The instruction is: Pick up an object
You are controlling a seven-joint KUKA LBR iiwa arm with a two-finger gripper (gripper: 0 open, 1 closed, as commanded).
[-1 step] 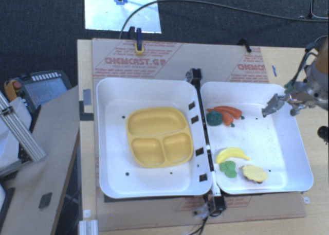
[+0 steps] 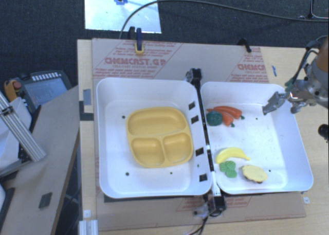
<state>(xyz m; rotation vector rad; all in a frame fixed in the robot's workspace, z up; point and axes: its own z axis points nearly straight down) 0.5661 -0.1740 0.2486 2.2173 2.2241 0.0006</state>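
The right bin [image 2: 295, 141] holds several toy foods. An orange-red carrot [image 2: 226, 111] lies at its far left beside a teal-green piece [image 2: 214, 119]. Nearer the front are a yellow banana [image 2: 232, 154], a small green piece [image 2: 228, 168] and a tan, brown-edged slice [image 2: 254, 173]. My gripper [image 2: 284, 106] hangs over the far right part of this bin, well to the right of the carrot. It is open, and its two grey fingers [image 2: 271, 104] are spread with nothing between them.
A yellow three-compartment tray [image 2: 157, 136] sits in the left bin [image 2: 110, 126]. A black clipped divider [image 2: 198, 121] joins the bins. A teach pendant [image 2: 43, 87] and an aluminium rail [image 2: 20, 131] lie left of the bench.
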